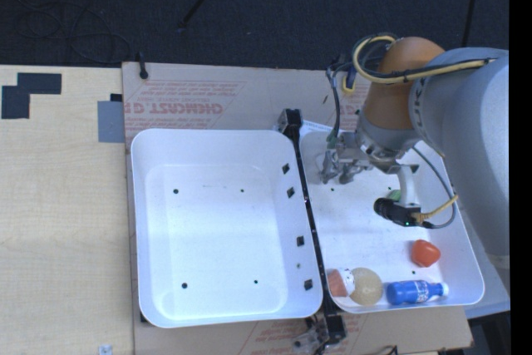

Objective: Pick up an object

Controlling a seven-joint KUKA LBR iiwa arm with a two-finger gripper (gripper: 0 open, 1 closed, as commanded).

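Observation:
My gripper [339, 169] hangs over the upper left part of the right bin [366, 249], under the orange band of the arm. Its metal fingers point down toward the bin floor with nothing visible between them. Along the right bin's front edge lie a blue bottle [416, 292], a round tan ball [365, 286] and a small orange-red piece [337, 283] beside the ball. A red object [425, 253] sits a little further back on the right. All of these lie well toward the front of the bin, away from my gripper.
The left bin [158, 179] stands beside the right one, with a black divider [302, 204] between them. A black cable end with a green light [397, 210] dangles over the right bin. Cardboard [199, 100] lies under both bins.

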